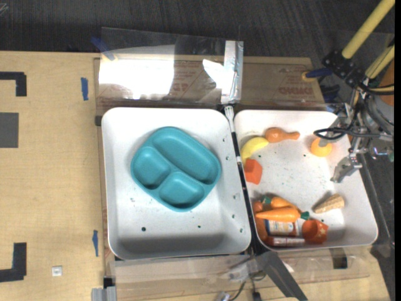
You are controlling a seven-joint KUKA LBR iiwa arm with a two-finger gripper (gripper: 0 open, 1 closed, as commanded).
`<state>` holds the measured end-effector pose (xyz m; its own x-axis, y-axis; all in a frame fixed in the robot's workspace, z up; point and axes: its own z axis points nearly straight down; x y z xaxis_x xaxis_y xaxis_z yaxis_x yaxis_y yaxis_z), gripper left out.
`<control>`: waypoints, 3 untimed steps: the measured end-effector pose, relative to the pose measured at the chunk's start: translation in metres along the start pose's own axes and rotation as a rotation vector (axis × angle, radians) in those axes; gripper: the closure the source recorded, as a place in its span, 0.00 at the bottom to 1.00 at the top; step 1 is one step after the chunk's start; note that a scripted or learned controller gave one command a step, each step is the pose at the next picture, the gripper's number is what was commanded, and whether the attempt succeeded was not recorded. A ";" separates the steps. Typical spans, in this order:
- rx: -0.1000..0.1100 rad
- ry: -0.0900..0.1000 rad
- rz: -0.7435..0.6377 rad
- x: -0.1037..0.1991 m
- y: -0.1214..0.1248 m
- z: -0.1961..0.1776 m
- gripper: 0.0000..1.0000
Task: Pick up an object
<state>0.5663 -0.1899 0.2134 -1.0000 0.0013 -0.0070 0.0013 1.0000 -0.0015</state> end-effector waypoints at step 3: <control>0.001 -0.004 -0.137 -0.037 -0.033 0.126 0.00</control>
<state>0.6045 -0.2233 0.0877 -0.9907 -0.1358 -0.0101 -0.1358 0.9907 -0.0038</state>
